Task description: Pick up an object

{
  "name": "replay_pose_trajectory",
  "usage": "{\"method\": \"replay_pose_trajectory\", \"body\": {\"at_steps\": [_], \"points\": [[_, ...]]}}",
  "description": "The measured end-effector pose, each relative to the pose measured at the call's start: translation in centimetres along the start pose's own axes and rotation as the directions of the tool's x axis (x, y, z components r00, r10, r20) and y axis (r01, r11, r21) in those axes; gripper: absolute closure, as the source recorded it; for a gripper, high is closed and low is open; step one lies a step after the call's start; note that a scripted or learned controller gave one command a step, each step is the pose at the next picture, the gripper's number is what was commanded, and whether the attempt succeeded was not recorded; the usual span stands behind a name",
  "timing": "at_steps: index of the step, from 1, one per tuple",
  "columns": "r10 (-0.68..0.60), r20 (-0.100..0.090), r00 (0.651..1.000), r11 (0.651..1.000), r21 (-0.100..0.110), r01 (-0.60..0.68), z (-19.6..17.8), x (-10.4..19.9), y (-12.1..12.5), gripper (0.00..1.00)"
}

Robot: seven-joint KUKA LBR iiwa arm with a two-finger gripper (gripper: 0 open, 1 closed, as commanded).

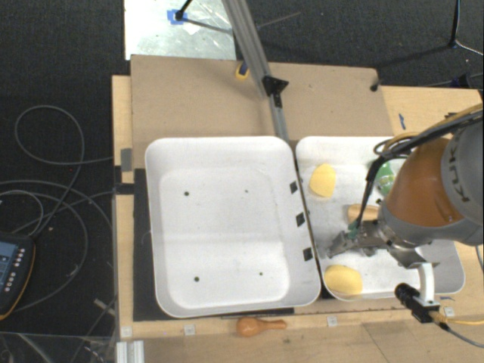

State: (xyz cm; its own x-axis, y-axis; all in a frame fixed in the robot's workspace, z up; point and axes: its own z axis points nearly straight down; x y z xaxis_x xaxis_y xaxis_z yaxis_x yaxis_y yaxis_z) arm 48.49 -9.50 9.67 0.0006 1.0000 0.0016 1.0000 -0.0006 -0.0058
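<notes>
**Right bin: over the yellow pieces, grip unclear**

Orange-brown pear-shaped object [261,325] lies on the bench edge, outside both bins, just below the left bin [227,225]. That bin shows only bare white floor. Right bin [333,153] holds a yellow object [323,180] near its upper left, another yellow object [343,280] at its lower left corner, plus a green item [386,178] partly hidden behind my arm. My gripper [344,242] sits low between the two yellow pieces, just above the lower one. Can't tell how far my fingers are spread, or whether anything's between them.
</notes>
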Motion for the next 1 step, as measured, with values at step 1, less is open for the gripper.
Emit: {"method": "replay_pose_trajectory", "body": {"at_steps": [1], "points": [[0.001, 0.001, 1.000, 1.000, -0.007, -0.001, -1.36, -0.03, 0.22, 1.00]]}}
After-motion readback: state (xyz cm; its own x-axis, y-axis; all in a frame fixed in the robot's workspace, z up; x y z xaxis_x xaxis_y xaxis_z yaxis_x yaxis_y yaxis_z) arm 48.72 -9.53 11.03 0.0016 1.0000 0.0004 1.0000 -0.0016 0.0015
